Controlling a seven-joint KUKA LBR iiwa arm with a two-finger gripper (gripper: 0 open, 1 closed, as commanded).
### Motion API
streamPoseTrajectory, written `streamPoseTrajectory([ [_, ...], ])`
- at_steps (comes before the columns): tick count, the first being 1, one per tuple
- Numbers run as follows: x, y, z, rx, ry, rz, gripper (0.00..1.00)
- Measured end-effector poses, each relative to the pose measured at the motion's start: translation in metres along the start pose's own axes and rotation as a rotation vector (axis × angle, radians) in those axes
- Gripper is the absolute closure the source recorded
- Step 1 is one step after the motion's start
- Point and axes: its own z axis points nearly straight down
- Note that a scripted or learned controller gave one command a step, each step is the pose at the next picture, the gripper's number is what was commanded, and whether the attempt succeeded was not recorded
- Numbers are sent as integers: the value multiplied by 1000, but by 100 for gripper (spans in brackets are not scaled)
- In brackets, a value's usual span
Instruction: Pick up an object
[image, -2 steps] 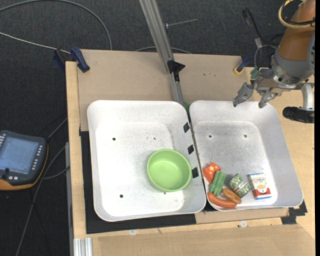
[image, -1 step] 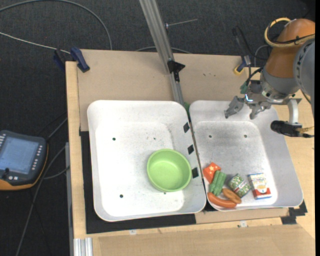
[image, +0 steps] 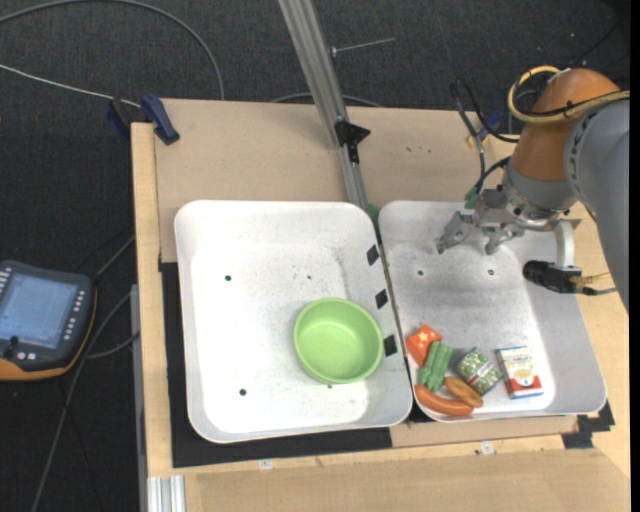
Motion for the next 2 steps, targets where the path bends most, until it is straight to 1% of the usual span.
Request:
streamPoseTrajectory([
  [1,0,2,-14,-7,-2,-1,100],
  [2,2,-4,-60,-9,-2,0,100],
])
